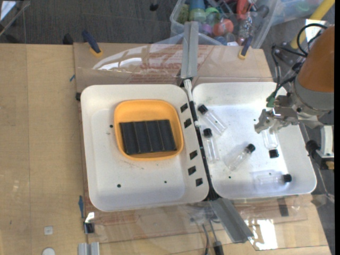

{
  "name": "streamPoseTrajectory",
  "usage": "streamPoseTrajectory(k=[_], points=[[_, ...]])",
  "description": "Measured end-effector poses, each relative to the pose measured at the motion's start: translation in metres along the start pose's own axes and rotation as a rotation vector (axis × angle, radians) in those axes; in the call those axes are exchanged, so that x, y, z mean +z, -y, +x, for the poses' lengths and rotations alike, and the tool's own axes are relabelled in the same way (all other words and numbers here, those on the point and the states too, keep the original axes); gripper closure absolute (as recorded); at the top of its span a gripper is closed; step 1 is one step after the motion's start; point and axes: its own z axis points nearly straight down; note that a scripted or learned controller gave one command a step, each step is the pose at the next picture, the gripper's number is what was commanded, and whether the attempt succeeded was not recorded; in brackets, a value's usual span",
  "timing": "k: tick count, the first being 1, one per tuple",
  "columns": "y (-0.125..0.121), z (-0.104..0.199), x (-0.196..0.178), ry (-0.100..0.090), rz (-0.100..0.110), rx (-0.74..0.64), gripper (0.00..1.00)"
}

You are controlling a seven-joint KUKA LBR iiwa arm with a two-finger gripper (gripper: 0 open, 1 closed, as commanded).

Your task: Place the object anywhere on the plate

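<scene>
While gripper [264,127] hovered over right bin [234,92] | fingers' state unclear | vials [240,155] clear, black-capped | plate [147,109] orange.

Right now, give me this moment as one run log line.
gripper: over right bin, above capped vial | plate: orange, left bin, holds dark ribbed block | vials: all in right bin | placement: not done
</scene>
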Motion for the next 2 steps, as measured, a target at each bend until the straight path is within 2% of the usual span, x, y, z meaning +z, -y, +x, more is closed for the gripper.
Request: streamPoseTrajectory(k=[1,2], points=[[-0.044,0.013,-0.02,0.003,-0.003,-0.263,1.0],[-0.089,0.022,-0.007,0.003,-0.004,-0.633,1.0]])
